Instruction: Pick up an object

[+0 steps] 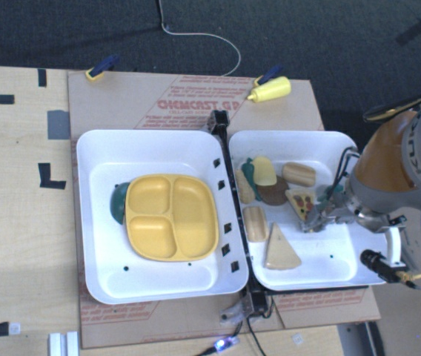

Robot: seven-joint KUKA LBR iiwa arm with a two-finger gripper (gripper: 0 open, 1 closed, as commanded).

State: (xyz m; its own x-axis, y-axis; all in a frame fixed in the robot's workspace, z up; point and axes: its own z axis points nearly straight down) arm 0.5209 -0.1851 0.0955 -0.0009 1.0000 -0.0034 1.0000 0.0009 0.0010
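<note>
Objects sit clustered in the right bin (342, 273): pale wedge (280, 249) at front, tan block (255, 222) by the divider, brown and yellow pieces (270, 182) behind. Gripper (313, 221) is down in that bin beside a small triangular piece (299, 202); can't tell how it's set or whether it has anything. Left bin (98, 151) holds a yellow divided plate (172, 217) over a teal item (118, 202).

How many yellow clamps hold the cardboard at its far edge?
2: a small clamp at the cardboard's far-left corner, and a larger clamp on the far edge above the right bin.
</note>
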